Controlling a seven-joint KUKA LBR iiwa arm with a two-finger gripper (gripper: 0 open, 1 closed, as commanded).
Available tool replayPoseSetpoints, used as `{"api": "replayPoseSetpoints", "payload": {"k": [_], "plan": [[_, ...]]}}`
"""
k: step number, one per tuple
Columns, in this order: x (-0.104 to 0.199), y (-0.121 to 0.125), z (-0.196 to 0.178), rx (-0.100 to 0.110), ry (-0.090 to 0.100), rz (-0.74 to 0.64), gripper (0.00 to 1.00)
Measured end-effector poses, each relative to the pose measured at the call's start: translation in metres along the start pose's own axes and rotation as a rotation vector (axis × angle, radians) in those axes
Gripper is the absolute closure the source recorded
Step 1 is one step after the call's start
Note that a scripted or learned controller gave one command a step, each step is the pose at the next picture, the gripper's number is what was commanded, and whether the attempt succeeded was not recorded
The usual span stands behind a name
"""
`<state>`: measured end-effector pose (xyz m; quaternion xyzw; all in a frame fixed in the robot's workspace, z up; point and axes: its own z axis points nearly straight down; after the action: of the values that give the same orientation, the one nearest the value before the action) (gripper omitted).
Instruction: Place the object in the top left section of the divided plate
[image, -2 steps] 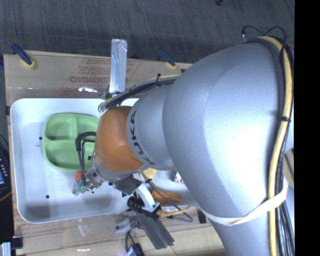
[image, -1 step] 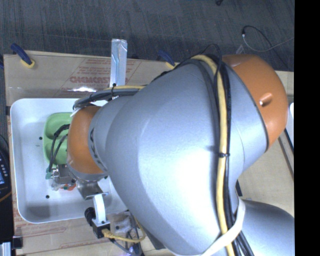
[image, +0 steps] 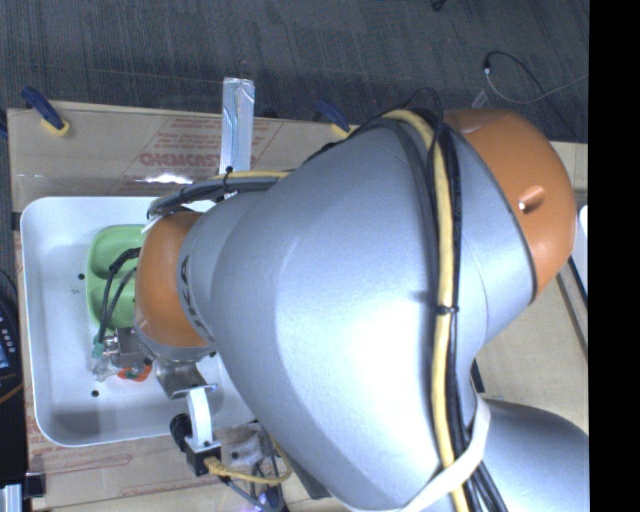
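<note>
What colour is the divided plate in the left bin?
Light green; the plate shows in the camera view, partly hidden by the arm.

arm (image: 400, 300) hiding green plate (image: 110, 255), right bin

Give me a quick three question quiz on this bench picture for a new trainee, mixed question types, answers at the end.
1. True or false: the arm covers much of the green plate.
2. Multiple choice: the green plate lies in A) the left white bin, B) a cardboard box, C) a metal tray.
3. Fill in: the band above the wrist is coloured ____.

Key: 1 true; 2 A; 3 orange.
</note>
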<state>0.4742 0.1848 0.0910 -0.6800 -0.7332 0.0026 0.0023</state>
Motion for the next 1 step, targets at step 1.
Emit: {"api": "replayPoseSetpoints", "payload": {"k": [1], "plan": [[-0.0557,0.078,-0.0039,0.009,0.001,0.064,0.0]]}}
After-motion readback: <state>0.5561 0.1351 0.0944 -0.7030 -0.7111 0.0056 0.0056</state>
